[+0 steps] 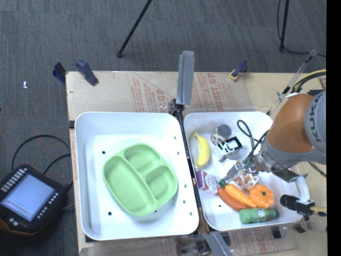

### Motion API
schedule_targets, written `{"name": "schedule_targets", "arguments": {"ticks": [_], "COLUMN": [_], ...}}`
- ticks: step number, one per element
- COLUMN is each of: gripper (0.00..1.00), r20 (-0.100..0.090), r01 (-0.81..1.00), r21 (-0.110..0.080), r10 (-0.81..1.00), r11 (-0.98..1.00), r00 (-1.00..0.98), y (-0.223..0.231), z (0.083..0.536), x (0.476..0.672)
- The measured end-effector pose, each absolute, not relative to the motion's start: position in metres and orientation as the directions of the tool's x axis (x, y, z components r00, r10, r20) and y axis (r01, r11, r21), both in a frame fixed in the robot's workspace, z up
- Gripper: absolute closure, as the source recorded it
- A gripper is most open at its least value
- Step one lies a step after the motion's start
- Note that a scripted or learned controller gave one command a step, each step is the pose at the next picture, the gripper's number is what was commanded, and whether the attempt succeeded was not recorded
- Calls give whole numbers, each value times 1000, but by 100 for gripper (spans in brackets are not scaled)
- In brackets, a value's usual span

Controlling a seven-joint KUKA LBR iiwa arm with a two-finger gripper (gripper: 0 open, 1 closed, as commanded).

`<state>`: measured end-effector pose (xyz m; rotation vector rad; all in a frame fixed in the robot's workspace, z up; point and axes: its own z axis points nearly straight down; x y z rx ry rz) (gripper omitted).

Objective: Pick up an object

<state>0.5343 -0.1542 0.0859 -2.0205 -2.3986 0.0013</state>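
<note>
Where the gripper (241, 170) hovers, the carrot (238, 195) lies just below.

Dark grey carpet floor (80, 25). Tripod legs (137, 23) at top, second stand (285, 20) upper right. Cardboard-covered worktop (128, 92), blue clamps (85, 71) at far edge. Handheld pendant (29, 196) with cable on floor, lower left.

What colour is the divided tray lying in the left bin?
Pale green. The three-compartment plastic tray shows best in the camera view, inside the left white bin.
</note>
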Motion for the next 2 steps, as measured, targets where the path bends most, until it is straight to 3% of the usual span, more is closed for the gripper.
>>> {"name": "schedule_targets", "arguments": {"ticks": [1, 2], "gripper": [100, 100], "r20": [5, 2], "r01": [987, 973], "r21": [-4, -2], "r10": [987, 973], "r11": [162, 232], "r00": [-162, -232], "y": [-156, -103], "z": [95, 197], "x": [534, 558]}}
